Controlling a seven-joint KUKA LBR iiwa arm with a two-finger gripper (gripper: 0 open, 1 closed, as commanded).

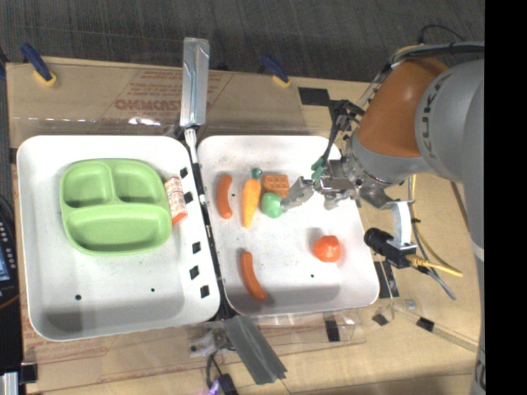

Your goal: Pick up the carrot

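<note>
Your gripper sits at the carrot's three o'clock, seemingly touching the green toy; finger spread unreadable.

Site: robotics lab | Evidence: industrial arm with exposed cabling | two white bins clamped to cardboard-lined table | toy food as test items | carpeted floor

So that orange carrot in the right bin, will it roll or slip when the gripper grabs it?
The orange, tapered plastic-looking carrot looks rigid and probably light. Its rounded, smooth body may roll sideways or slip from a loose pinch. The green round toy sits right against it, so a nudge from the gripper would likely shift both.
</note>
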